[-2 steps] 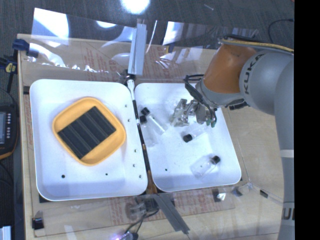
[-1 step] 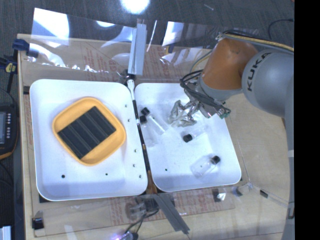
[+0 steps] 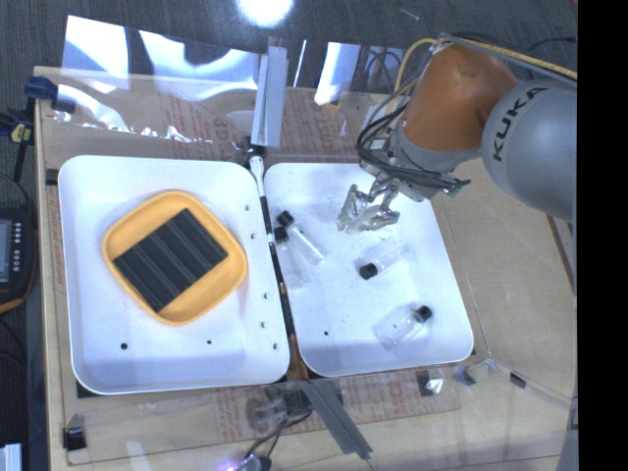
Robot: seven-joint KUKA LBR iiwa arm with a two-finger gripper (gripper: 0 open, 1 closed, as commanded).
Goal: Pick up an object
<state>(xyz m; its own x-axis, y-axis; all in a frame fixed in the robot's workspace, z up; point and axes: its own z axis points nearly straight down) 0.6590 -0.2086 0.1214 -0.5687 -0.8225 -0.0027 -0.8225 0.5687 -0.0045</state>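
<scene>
My gripper [image 3: 366,214] hangs over the upper middle of the right bin [image 3: 442,346], open, with nothing showing between its metal fingers [image 3: 350,210]. Three clear vials with black caps lie on that bin's floor. One vial [image 3: 297,237] lies to the gripper's left, near the divider. A second vial [image 3: 381,262] lies just below the gripper. The third vial [image 3: 402,324] rests near the front right corner. In the left bin [image 3: 88,351] sits a yellow pad with a black ribbed top [image 3: 175,254].
The grey arm with its orange band [image 3: 456,96] reaches in from the upper right, cables looped around the wrist. A metal bar [image 3: 267,96] stands behind the gap between the bins. Clamps and brackets line the bench's front edge [image 3: 324,410].
</scene>
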